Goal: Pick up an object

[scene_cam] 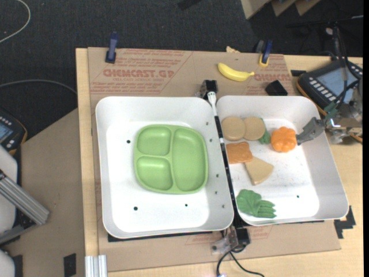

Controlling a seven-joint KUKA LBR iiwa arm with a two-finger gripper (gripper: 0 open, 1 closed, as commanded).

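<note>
Gripper point(307, 133) sits low at the right bin's point(328, 172) right rim, tip just beside the orange fruit toy point(283, 139); you cannot tell its state from this view, and nothing shows as held. Toy food clusters along the bin's left and upper part: two round biscuits point(243, 128), an orange square point(238, 152), a tan wedge point(259, 170), green leaves point(256, 203). Likely target is the orange, nearest the tip. You have bare floor lower right for approach; the green divided plate point(171, 158) rests in the left bin point(115, 172).
</note>
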